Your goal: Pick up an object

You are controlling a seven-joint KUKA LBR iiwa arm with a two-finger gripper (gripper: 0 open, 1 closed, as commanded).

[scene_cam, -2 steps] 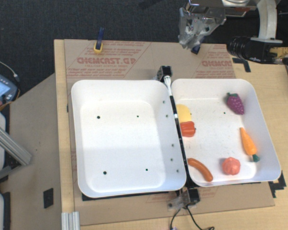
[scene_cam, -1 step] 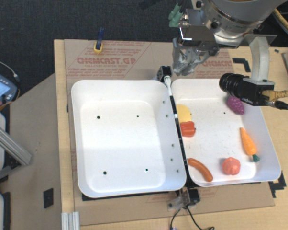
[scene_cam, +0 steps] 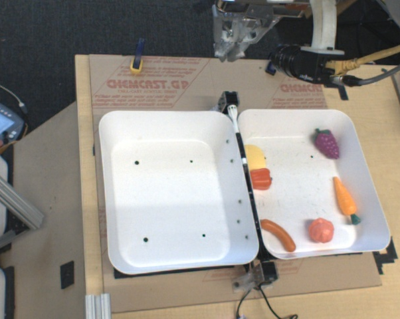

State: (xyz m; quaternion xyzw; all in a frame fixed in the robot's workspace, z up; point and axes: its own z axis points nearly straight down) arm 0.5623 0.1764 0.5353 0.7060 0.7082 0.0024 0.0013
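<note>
We are looking down at a slant on a bench covered with brown cardboard, which carries two shallow white plastic bins side by side. The left bin has only small dark holes in its floor. The right bin holds the toy foods we might pick from: a purple bunch of grapes near its far right corner, an orange carrot along its right wall, a round red-pink fruit near its front, a long orange-red sausage at its front left, and, against the wall between the bins, a yellow rounded piece touching a small red-orange pepper. The robot's metal claw hangs at the top of the view, beyond the far edge of both bins and well apart from every toy. It has hold of nothing, and we cannot tell how far its fingers are spread. We judge that the task is at its very start, with no object chosen or approached. The next move calls for carrying the claw over the right bin, lining it up above one toy, perhaps the grapes, which lie clear of the walls, and lowering it there.
</note>
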